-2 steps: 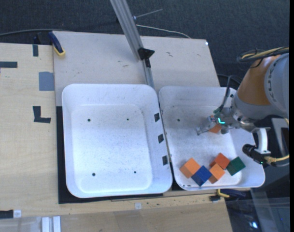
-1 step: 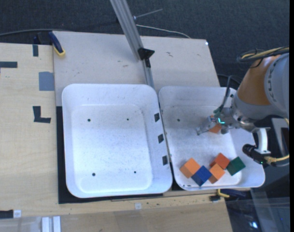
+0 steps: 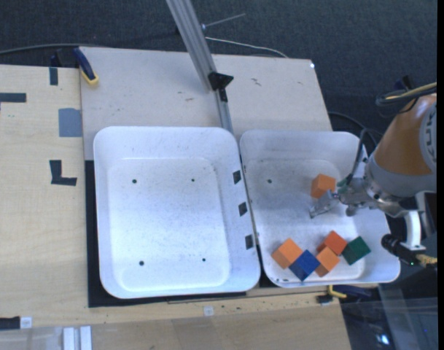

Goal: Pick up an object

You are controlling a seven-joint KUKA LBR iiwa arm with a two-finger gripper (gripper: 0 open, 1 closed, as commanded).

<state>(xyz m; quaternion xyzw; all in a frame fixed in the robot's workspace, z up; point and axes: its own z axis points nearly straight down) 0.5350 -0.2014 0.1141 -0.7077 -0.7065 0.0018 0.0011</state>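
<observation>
1. The arm reaches in from the right over the right bin (image 3: 280,148), and its gripper (image 3: 325,207) sits low in the middle of that bin, just on the near side of a lone orange block (image 3: 323,186).
2. How far apart the jaws stand cannot be told: the metal tips blur against the white floor. Nothing shows between them, so I would not call anything held.
3. That lone orange block lies right of the bin's centre, almost touching the gripper and well apart from the other pieces.
4. A cluster lies along the bin's near wall: an orange cube (image 3: 286,253) on the left, a blue cube (image 3: 304,265) beside it, two further orange cubes (image 3: 331,251) next, and a green cube (image 3: 356,250) at the right end. They sit close, some touching.
5. The left bin (image 3: 105,152) sits alongside on the table (image 3: 156,79).
6. Judged by looks, the blocks are small, rigid and light, with flat painted faces that may slip under a skewed pinch.
7. The lone block seems the easiest target: grip two opposite flat faces squarely, since it has free space on all sides, unlike the crowded cluster.
</observation>
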